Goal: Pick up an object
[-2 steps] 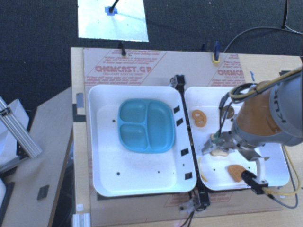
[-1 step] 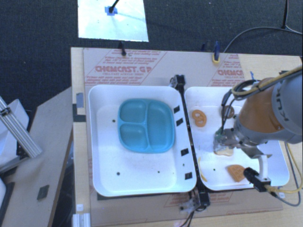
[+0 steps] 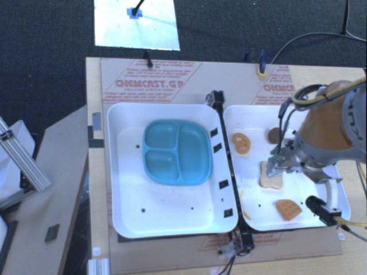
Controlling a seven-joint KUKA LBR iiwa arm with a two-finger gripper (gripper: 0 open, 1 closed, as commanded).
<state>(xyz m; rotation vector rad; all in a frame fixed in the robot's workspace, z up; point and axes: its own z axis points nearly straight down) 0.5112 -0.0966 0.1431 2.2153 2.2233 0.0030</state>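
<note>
Camera view had the hand (image 3: pixel 274 166) down in the right bin (image 3: pixel 252 114), right over the pale slice of bread (image 3: pixel 269 181) and seemingly touching its top edge. How far the hand was open could not be told from this angle. Nothing was visibly gripped.

Around it in that bin lay a pretzel (image 3: pixel 241 143) near the left wall, a small brown round piece (image 3: pixel 273 135) just above the hand, an orange waffle-like cracker (image 3: pixel 288 209) toward the near edge, and a thin yellowish stick (image 3: pixel 245 212) beside the divider. The arm (image 3: pixel 327 125), grey with its orange band, reached in from the right.

Over in the left bin (image 3: pixel 123 211) sat a blue plate (image 3: pixel 176 152) with three compartments, lying flat.

Both bins rested on the surface (image 3: pixel 229 79), whose protective sheet carried red lettering reading CHEMCAST GP, repeated at the right.
</note>
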